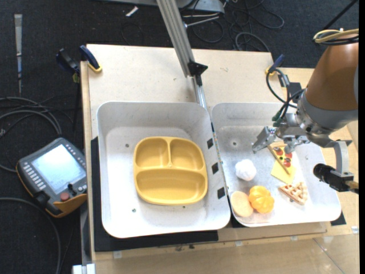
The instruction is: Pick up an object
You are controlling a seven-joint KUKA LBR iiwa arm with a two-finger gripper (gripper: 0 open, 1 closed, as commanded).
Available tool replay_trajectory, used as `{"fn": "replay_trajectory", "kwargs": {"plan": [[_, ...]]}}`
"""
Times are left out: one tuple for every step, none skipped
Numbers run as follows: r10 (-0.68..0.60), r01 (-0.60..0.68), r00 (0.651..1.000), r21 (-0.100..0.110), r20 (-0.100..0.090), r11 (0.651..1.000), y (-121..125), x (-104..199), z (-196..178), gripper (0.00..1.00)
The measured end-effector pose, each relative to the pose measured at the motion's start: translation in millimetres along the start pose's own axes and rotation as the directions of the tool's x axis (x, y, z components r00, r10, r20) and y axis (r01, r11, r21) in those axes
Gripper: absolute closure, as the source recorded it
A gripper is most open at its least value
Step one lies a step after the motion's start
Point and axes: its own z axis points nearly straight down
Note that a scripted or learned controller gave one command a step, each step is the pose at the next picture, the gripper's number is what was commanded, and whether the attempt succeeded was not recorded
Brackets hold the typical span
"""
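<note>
My gripper (274,145) hangs over the right bin (234,124) near its back right part, its fingers spread open. Just under it lies a yellow pizza slice toy (283,163), whose upper tip sits between the fingertips; nothing is held. A white ball (245,169) rests to the left of the slice. Near the bin's front edge lie an orange pumpkin-like toy (261,198), a pale round piece (241,204) touching it, and a waffle-like wedge (293,192).
The left bin (111,153) holds a yellow divided plate (170,170). A metal pole (179,33) slants down to the ridge between the bins. The arm's grey and orange body (336,84) overhangs the right bin's right side. A teach pendant (51,176) lies on the floor at the left.
</note>
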Motion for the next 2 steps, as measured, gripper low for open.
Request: {"fn": "replay_trajectory", "kwargs": {"plan": [[0.001,-0.001,1.0,0.0,0.0,1.0,0.0,0.0,-0.1,0.0],[0.003,-0.003,1.0,0.004,0.0,1.0,-5.9,-1.6,44.9,0.0]]}}
